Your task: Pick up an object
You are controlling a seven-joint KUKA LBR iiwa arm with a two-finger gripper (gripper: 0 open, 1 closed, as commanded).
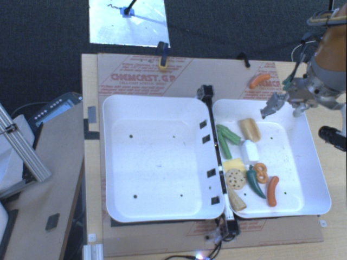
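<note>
My gripper [284, 109] hangs above the far edge of the right bin [312, 161], open, with nothing between its fingers. Below and to its left in that bin lie a tan bread roll [250, 129], green pea pods [228, 135], a white block [250, 151], a yellow cheese piece [233, 164], a round cracker [235, 179], a green pepper [254, 181], a pretzel [261, 171], a red-orange sausage [272, 190] and a tan wedge [237, 200]. The roll is the nearest to the gripper.
The left bin [116, 145] stands beside the right one, with a black-clipped divider [212, 145] between them. An orange sausage [259, 80] lies on the bench behind the right bin. A yellow-and-blue clamp [162, 56] sits at the bench's far edge.
</note>
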